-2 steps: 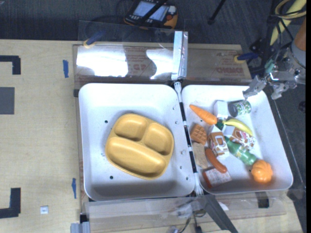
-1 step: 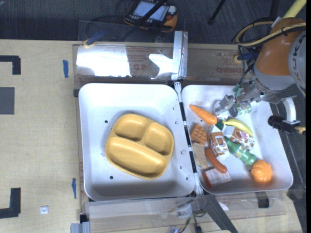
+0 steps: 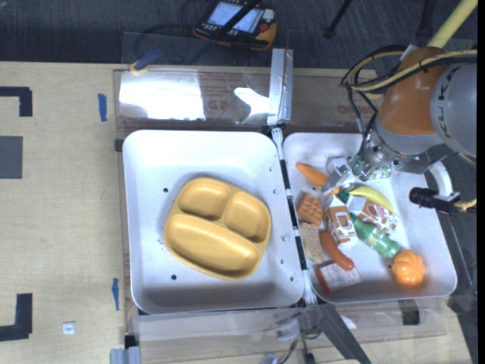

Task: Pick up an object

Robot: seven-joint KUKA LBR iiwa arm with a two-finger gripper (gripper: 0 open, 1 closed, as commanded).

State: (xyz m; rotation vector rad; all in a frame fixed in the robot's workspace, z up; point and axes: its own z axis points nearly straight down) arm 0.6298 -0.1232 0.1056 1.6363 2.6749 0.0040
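Observation:
The right bin [image 3: 439,275] holds a pile of toy foods. Among them are an orange carrot [image 3: 311,174], a brown waffle [image 3: 309,208], a yellow banana [image 3: 371,197], a green bottle [image 3: 377,237], an orange fruit [image 3: 408,268], a red sausage [image 3: 336,252] and a small juice carton [image 3: 341,224]. My gripper [image 3: 353,167] hangs low over the far part of this bin, just behind the banana and to the right of the carrot. The grey arm with its orange band [image 3: 409,105] reaches in from the upper right. Nothing is visibly held.
The left bin [image 3: 144,165] holds a yellow sectioned plate [image 3: 217,224]. A flat packet [image 3: 339,276] lies at the right bin's near edge. A clear plastic sheet [image 3: 189,97] stands behind the left bin. Cables [image 3: 379,67] loop above the right bin. A handheld device [image 3: 233,20] lies beyond the bench.

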